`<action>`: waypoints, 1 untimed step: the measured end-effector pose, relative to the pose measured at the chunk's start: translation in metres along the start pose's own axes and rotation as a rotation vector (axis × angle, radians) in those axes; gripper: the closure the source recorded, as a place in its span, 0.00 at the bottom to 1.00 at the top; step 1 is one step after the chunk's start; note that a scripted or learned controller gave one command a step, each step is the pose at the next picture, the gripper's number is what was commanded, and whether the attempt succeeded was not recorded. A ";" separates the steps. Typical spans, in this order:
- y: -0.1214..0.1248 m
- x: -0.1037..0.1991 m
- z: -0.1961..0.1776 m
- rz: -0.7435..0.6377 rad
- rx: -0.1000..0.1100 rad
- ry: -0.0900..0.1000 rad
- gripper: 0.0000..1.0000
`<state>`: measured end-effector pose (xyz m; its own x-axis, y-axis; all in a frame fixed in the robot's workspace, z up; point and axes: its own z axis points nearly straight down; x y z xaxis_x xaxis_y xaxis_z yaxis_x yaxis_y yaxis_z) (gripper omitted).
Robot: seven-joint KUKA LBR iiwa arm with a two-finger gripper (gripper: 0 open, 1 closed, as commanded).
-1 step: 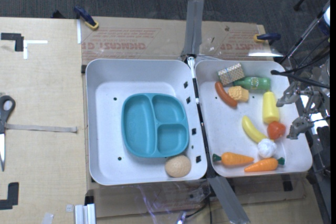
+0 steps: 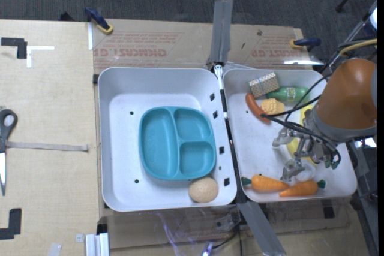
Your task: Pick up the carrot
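Two carrots lie in the right bin [image 2: 243,147], at the lower right of the frame. The first carrot [image 2: 267,184] points left near the bin's lower left corner. The second carrot [image 2: 302,189] lies just to its right along the lower wall, and the two appear to touch or nearly touch. The gripper [image 2: 292,169] hangs just above them, over the spot where they meet. Whether it is spread or pressed together cannot be made out, and nothing can be seen held in it.

The main risk is a descent between the two carrots, nudging both aside and catching neither. A close on a tapered end could squeeze the carrot out sideways. The lower wall of the bin sits very near, so a descent toward the second carrot may strike the rim.

Higher in the same bin, well apart, lie a red sausage [image 2: 255,107], a corn piece [image 2: 271,106], a green item [image 2: 288,93] and a speckled block [image 2: 264,84]. The left bin [image 2: 117,129] holds a blue divided plate [image 2: 177,142] and an egg [image 2: 203,190].
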<state>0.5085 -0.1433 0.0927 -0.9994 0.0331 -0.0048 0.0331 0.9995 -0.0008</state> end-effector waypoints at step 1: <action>0.076 0.030 -0.141 0.015 0.000 -0.001 0.00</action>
<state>0.4802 -0.0663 0.2339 -0.9988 0.0486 -0.0059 0.0486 0.9988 -0.0004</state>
